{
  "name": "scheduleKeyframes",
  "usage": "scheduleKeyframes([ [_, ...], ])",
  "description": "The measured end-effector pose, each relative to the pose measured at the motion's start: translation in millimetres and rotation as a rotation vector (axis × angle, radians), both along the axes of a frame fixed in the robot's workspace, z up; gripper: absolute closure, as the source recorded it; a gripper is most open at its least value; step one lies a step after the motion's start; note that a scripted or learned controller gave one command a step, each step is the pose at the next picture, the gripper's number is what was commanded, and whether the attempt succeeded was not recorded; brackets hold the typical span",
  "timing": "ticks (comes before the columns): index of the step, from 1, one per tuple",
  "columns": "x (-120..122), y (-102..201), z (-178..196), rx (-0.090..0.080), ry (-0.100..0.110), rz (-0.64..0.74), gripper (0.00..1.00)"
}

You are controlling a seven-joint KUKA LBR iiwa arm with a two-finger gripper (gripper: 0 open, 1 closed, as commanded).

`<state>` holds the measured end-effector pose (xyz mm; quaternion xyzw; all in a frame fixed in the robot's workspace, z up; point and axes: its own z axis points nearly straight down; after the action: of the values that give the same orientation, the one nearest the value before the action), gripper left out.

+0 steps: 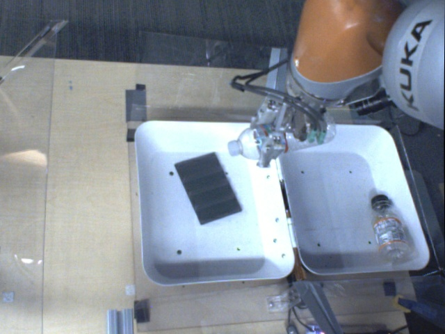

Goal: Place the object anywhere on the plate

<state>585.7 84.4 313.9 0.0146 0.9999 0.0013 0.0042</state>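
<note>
Bottle between pincer fingers.

The two bins, the left bin and the right bin, are plain white. In the left bin lies a dark grey plate with faint ribbed bands. The clear bottle near the arm has a white cap. Another clear bottle has a black cap and an orange-tinted label. The arm is orange and grey, lettered black. The surface is pale wood.
</note>
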Motion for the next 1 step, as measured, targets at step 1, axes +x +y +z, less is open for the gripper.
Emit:
scheduleKeyframes([
  [1,1.8,1.3,12.6,0.003,-0.009,-0.001,1.0],
])
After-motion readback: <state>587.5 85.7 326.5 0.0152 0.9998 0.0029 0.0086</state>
